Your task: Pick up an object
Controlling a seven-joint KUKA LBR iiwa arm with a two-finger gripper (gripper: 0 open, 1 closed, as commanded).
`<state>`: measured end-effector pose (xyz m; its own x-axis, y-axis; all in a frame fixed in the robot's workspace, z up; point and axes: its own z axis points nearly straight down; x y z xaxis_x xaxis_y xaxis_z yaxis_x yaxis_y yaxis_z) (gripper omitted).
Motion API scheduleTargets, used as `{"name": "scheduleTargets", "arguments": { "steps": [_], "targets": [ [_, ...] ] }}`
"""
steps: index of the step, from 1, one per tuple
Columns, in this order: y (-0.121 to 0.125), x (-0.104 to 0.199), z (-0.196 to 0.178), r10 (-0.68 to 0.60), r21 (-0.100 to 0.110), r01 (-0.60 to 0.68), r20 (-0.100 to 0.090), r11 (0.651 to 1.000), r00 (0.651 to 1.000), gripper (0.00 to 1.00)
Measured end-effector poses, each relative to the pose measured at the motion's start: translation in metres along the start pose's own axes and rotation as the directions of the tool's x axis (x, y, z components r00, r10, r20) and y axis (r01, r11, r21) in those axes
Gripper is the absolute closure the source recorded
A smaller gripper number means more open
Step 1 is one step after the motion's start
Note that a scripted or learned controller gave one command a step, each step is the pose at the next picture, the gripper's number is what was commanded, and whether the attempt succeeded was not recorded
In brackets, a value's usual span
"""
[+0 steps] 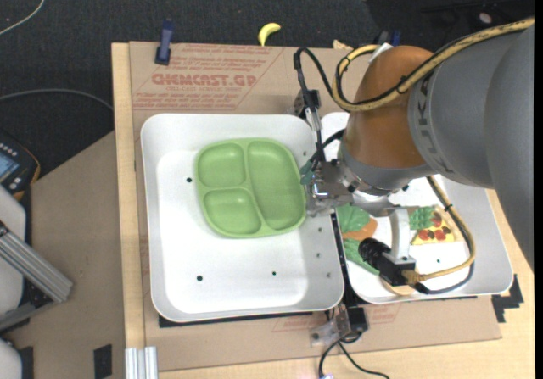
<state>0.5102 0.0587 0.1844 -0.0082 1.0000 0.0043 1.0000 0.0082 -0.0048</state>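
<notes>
A light green divided plate (250,186) with three compartments lies flat in the left bin (229,284), toward its back right. My gripper (316,186) hangs low over the wall between the two bins, right at the plate's right rim. The grey and orange wrist hides most of it. In the right bin (490,259) lie a green leafy toy (356,220) and a toy pizza slice (437,233), partly hidden under the arm.
The arm covers most of the right bin's back half. A small yellow banana (269,31) and a blue clip (164,42) lie at the cardboard base's far edge. White floor shows in the left bin in front of and left of the plate.
</notes>
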Motion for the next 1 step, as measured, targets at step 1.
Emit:
{"name": "scheduleTargets", "arguments": {
  "steps": [1],
  "targets": [
    [0.0518, 0.0821, 0.0140, -0.001, -0.009, 0.001, 0.001, 1.000, 1.000, 1.00]
  ]
}}
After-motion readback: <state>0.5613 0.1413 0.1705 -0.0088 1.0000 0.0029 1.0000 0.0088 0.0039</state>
